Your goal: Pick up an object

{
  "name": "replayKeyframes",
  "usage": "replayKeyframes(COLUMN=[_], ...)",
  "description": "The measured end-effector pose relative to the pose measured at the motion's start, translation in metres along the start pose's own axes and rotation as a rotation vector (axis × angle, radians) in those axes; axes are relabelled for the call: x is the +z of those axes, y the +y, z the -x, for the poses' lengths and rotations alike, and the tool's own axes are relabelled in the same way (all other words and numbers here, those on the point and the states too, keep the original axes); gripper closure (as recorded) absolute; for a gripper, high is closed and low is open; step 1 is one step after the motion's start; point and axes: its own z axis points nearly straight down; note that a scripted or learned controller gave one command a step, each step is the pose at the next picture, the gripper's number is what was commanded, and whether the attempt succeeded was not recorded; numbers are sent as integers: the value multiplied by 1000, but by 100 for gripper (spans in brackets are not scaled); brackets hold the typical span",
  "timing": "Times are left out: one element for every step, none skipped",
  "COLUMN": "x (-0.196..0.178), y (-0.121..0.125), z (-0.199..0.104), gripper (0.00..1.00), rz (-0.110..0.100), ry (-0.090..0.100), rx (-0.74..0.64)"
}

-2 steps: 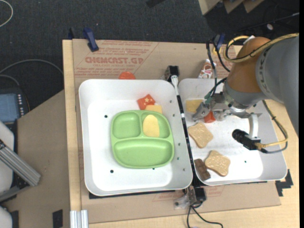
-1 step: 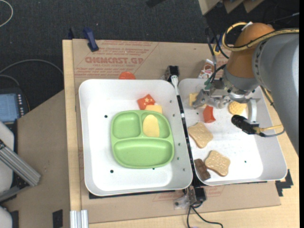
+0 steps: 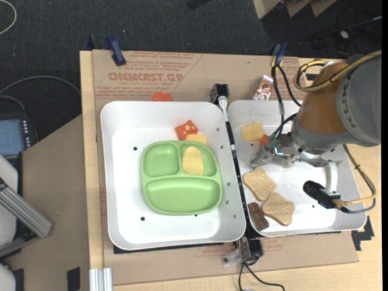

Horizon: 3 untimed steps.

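Grey arm w/ orange band [image 3: 321, 111] reaches in from the right, over the right-hand shallow white bin [image 3: 354, 220]. Gripper [image 3: 262, 158] sits low over that bin's left-middle, pointing toward the divider btw the two bins; can't tell if it's wide or narrow. Things to pick lie all round it. Small orange-red piece [image 3: 264, 140] is just behind the gripper, v. close to it. Tan toast-shaped slice [image 3: 259, 183] lies flat just in front of the gripper, w/ a sliver of bin floor between. Pale yellow square slice [image 3: 251, 131] lies flat toward the back-left of the same bin, just beside the orange-red piece. Second tan toast-shaped slice [image 3: 279, 208] lies front-right of the first; edges touching or nearly so, can't tell which. Dark brown strip [image 3: 257, 216] lies at the front-left, against that second slice's left edge. Left-hand shallow white bin [image 3: 118, 162] holds a green three-compartment plastic plate [image 3: 180, 196], approx. centred, w/ a pale yellow oval piece [image 3: 193, 161] in its back-right compartment. Behind the plate: red block w/ yellow mark [image 3: 187, 129], and a small yellow chunk [image 3: 197, 139] touching it, right at the plate's rim. Both bins rest on a brown cardboard sheet w/ red print [image 3: 145, 74]. Blue clamp [image 3: 115, 49] grips its back edge on the left, second blue clamp [image 3: 279, 52] further right. Small orange thing [image 3: 161, 96] sits on the cardboard just behind the left bin.
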Motion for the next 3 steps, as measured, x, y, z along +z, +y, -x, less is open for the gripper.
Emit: replayKeyframes(x=[-2, -1, -12], y=[75, 67, 67], z=[-7, -12, -12], gripper=[0, 0, 100], rz=[16, 7, 8], ry=[-4, -2, -2], rx=[-6, -3, -3])
